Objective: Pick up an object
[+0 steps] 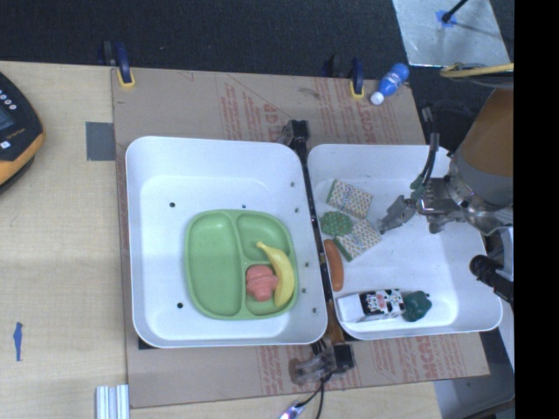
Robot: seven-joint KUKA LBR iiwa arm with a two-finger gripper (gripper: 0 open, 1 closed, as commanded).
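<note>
My gripper [412, 222] hangs over the middle of the right bin [472, 321], on the arm that enters from the right. Its two dark fingers stand apart, open, with only white bin floor between them. Just left of it lie two patterned packets [350, 198] [360, 237] and a round green object [336, 224]. An orange carrot-like piece [334, 264] lies along the bin's left wall. At the front edge are a white black-spotted item [381, 304] and a dark green object [417, 305].
The left bin [157, 190] holds a green divided plate [210, 260] with a banana [279, 271] and a pink-red object [259, 282]. A black clamp [299, 132] sits between the bins at the back. A blue-capped bottle [389, 84] lies beyond the right bin.
</note>
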